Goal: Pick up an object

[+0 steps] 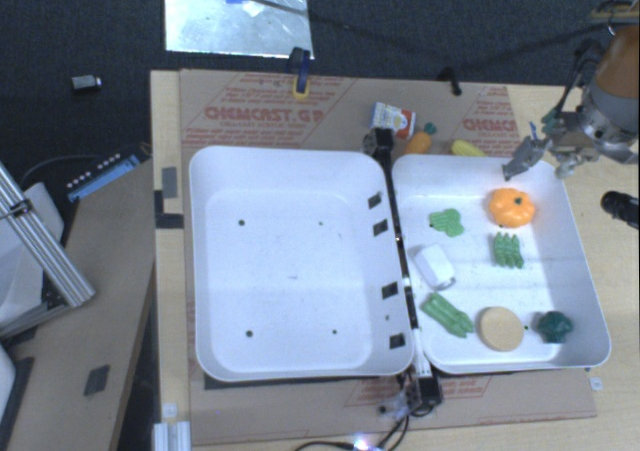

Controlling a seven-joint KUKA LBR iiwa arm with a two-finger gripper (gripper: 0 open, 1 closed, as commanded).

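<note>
I had the gripper (541, 157) hanging at the frame's upper right, jaws spread and holding nothing, just above the orange pumpkin (511, 207) in the right bin (585, 269), so descent and closing came next.

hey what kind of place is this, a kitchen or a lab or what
Most likely a robotics lab bench, not a kitchen: a gripper hangs over two white bins, and the orange pumpkin and green vegetables look like toys.
</note>
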